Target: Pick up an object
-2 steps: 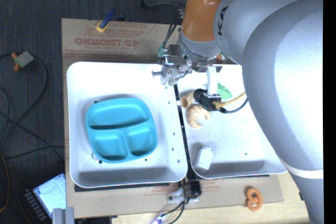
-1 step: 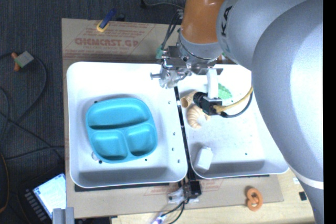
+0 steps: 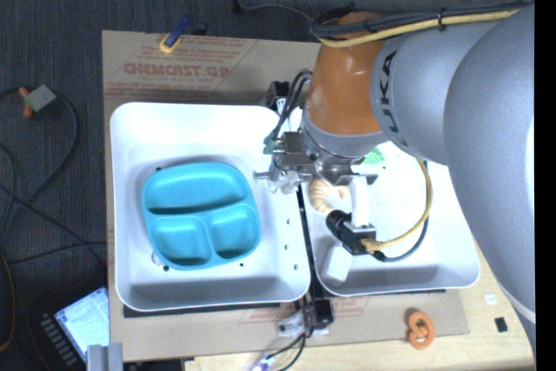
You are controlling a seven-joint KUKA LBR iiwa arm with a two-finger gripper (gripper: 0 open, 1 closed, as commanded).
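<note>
Dark carpet surrounds the counter (image 3: 174, 65), a brown board carrying two white bins. Left bin (image 3: 130, 213) holds a blue divided tray (image 3: 201, 213). Right bin (image 3: 434, 269) sits mostly under my arm (image 3: 347, 91).

My pincer (image 3: 323, 178) is low over the right bin's left edge, beside the divider between bins. Whether it is spread or pressed together I cannot tell; the wrist hardware hides it.

Nearest candidate: a small tan, ridged object (image 3: 320, 195) just below the wrist, inside the right bin. Too little shows to give its long axis or heading. A green scrap (image 3: 373, 157) peeks out beside the wrist.

Progress, my judgement: approach done, nothing visibly gripped. Grasp and lift remain.

An orange ring (image 3: 420, 327) lies on the counter outside the bins.
</note>
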